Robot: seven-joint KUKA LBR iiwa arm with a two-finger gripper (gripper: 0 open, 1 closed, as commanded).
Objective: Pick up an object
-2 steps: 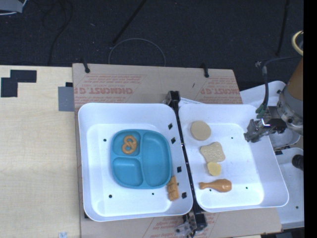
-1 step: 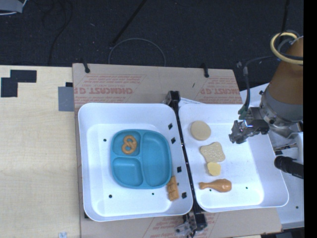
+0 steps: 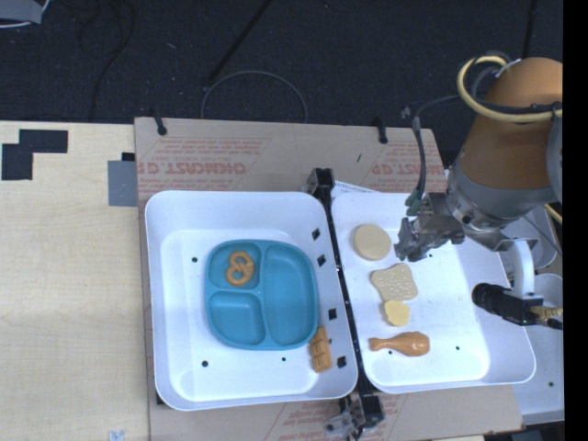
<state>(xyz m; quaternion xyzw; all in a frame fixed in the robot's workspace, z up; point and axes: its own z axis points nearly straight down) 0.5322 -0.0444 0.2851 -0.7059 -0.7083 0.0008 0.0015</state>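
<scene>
My gripper (image 3: 411, 244) hangs over the right bin (image 3: 478, 361), just right of a round tan cookie (image 3: 372, 242) and above a slice of toast (image 3: 395, 282). Nothing shows between its fingers. Below the toast lie a small yellow round piece (image 3: 397, 313) and a brown drumstick (image 3: 401, 344). In the left bin (image 3: 175, 356) sits a blue divided plate (image 3: 262, 294) with a pretzel (image 3: 240, 267) in its upper left compartment. A small orange waffle piece (image 3: 320, 350) lies beside the plate's lower right corner.
The grey arm with its orange band (image 3: 514, 145) reaches in from the upper right over the right bin. A cardboard sheet (image 3: 276, 159) lies under both bins. The bins' shared rim (image 3: 333, 274) runs down the middle.
</scene>
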